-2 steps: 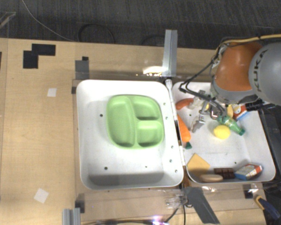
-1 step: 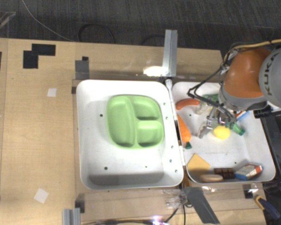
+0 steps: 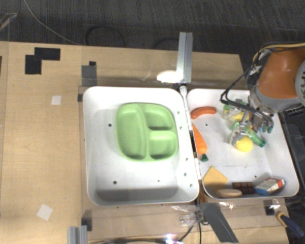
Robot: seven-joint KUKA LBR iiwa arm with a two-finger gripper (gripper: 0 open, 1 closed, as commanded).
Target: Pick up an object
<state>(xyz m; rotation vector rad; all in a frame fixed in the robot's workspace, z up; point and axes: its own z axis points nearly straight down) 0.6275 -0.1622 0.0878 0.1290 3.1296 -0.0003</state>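
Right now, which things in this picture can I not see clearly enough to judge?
- Gripper: in the camera view, the arm's wrist covers it; finger state unreadable.
- Yellow object: touching the fingers or merely beneath, unclear.
- Small items beside the wrist: blurred, partly covered.
- Packet at the right bin's near wall: label too small.

Green divided tray [image 3: 145, 131], white bins [image 3: 99, 187], orange carrot [image 3: 199, 141], red sausage [image 3: 203, 112], yellow ball [image 3: 244, 145], perhaps lemon.

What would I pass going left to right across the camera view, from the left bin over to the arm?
Green divided plate in the left bin → carrot by the right bin's left wall → yellow ball → gripper just above it → arm's orange band.
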